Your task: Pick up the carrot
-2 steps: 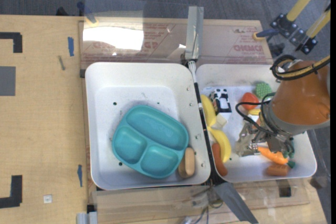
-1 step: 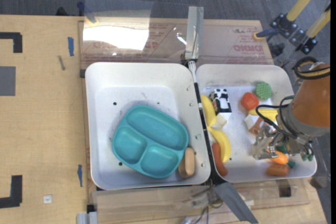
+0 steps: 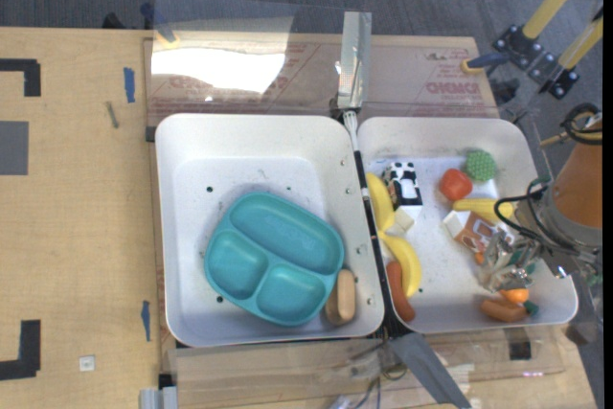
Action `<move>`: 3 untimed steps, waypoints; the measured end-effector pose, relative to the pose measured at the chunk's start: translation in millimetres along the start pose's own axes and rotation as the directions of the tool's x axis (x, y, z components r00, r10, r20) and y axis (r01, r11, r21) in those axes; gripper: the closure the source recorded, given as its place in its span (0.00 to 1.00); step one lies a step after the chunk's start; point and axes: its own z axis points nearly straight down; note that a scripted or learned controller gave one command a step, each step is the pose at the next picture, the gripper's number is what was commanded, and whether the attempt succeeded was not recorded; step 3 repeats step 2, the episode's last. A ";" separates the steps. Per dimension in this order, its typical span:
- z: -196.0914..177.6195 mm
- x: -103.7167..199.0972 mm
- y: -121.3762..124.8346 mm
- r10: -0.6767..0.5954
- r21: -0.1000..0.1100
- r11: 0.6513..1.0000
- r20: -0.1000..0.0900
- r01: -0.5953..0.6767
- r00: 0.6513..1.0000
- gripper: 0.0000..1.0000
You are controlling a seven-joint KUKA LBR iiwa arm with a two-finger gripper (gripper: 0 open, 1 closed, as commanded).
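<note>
The carrot is a small orange piece with a green end. It lies in the front right corner of the right bin, against a reddish-brown sausage. My gripper hangs low over that corner, just behind and slightly left of the carrot, among cables and metal parts. I see nothing clearly held in it. The arm's orange band is at the right edge.
The right bin also holds two bananas, a red sausage, a black-and-white toy, a tomato, a green broccoli and a white-orange packet. The left bin holds a teal divided plate and a bread roll.
</note>
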 end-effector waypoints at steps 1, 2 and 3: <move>-1.5 -2.1 0.0 -0.001 0.002 1.000 0.005 0.001 1.000 0.00; 6.8 -23.6 47.0 0.353 0.000 0.936 0.000 -0.353 0.936 0.00; 6.8 -23.6 47.0 0.353 0.000 0.936 0.000 -0.353 0.936 0.00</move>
